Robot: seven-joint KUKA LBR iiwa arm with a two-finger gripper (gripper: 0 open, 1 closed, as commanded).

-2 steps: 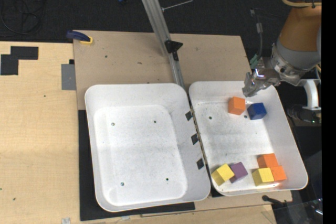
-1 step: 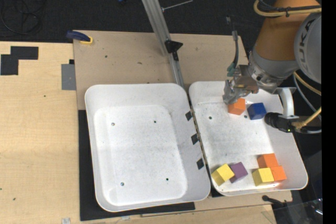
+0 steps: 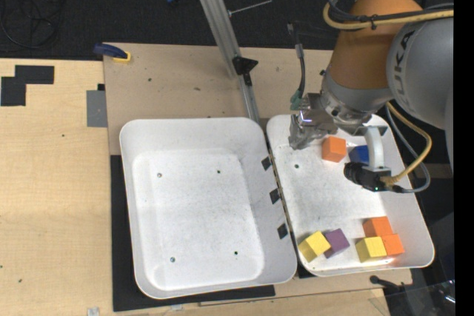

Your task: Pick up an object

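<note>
End effector (image 3: 302, 131) position: low over the far end of the right bin (image 3: 415, 251), near that bin's inner wall. Whether it is spread or pressed together cannot be told; the metal tip is small and partly blurred, and no object shows inside it.

Object locations relative to the end effector:
- Orange cube (image 3: 334, 149): just beside it, toward the arm side and slightly nearer the camera. It is apart from the tip, not touching.
- Blue object (image 3: 360, 155): beyond the orange cube, partly hidden by the white and black wrist hardware.
- Yellow cube (image 3: 315, 243) and purple cube (image 3: 337, 240): well apart, at the near end of the bin, touching each other.
- Second yellow cube (image 3: 371, 249) with two orange blocks (image 3: 385, 234): near corner, packed together.

Left bin (image 3: 141, 137): well apart, across the divider.

Failure risks, as judged:
- The tip stands beside the orange cube, not over it. A closure here would likely catch nothing.
- A descent close to the bin wall may strike the wall or the bin floor.
- A sideways correction may push the cube against the blue object rather than grip it.

Target appearance: the orange cube is small, matt and square-edged, lying flat with one face up. Flat opposing faces should suit a two-finger grip.
</note>
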